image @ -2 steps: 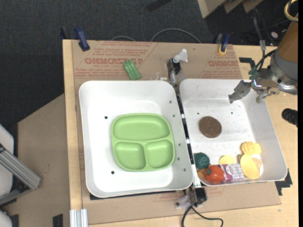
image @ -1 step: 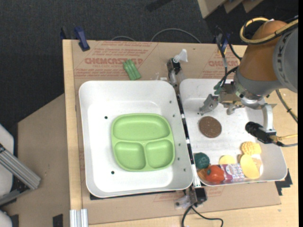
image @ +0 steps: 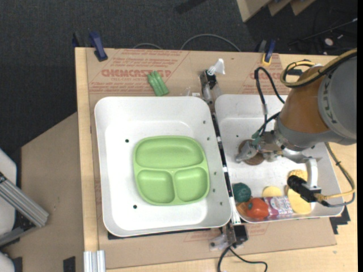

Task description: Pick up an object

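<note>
Two white bins side by side, and the action is all in the right bin (image: 244, 109). The gripper (image: 249, 152) is down low near that bin's middle, right over a brownish object (image: 251, 155) on the floor of the bin; whether the claw is clenched or released I cannot tell, the wrist hides it. Nearer the camera, along the bin's near edge, a cluster sits apart from the claw: a dark green piece (image: 242, 191), a red piece (image: 258, 208), a pink packet (image: 279, 207) and a yellow piece (image: 299, 200). The arm (image: 317, 106) comes in from the right, orange band over the bin's right half, wrist bent down and pointing left. The far part of the right bin lies bare. The left bin (image: 113, 152) carries a green divided tray (image: 170, 170) in its middle, with bare floor all round it.
</note>
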You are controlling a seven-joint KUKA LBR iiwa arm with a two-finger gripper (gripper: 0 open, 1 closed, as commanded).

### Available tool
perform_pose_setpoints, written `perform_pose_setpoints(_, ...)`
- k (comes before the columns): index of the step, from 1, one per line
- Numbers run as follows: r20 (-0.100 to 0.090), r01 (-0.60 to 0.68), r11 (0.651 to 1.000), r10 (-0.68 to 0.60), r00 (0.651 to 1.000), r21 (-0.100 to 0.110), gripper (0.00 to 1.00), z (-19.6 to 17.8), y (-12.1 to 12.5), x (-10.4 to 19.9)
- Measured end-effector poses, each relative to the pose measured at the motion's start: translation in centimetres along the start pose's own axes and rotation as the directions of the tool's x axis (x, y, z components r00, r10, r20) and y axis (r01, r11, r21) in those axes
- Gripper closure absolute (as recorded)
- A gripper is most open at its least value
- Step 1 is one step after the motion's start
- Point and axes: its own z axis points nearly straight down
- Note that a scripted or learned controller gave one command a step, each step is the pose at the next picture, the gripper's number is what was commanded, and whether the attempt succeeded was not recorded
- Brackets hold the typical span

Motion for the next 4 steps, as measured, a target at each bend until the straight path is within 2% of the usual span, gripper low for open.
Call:
perform_pose_setpoints(1,0.002,0.001,1.0,-0.001,1.0,-0.01,1.0,-1.5,0.3,0.1)
perform_pose_setpoints(2,0.008,-0.002,1.0,0.002,1.0,-0.016,1.0,-9.1,3.5,-7.4)
perform_pose_setpoints(3,0.002,0.002,1.0,-0.002,1.0,-0.007,0.0,-8.7,3.3,-7.0)
perform_pose_setpoints(4,0.0,0.012,1.0,-0.012,1.0,-0.012,0.0,-4.1,11.0,1.8)
